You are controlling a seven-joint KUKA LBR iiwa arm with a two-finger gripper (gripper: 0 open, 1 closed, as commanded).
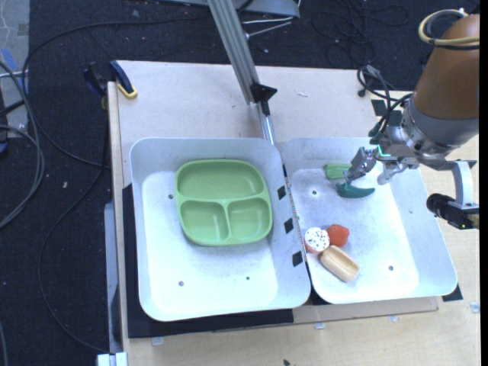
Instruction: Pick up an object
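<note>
Two white bins sat on the table, and the tool hung open just above a teal piece in the right bin, approaching; next, descend and close.

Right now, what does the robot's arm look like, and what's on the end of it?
The arm is chunky and rounded, grey near the wrist with a wide orange band above it. A pale cable loops over the top of the orange part. At the end sits a small silvery metal tool with thin fingers and dark cables bunched behind it.
</note>
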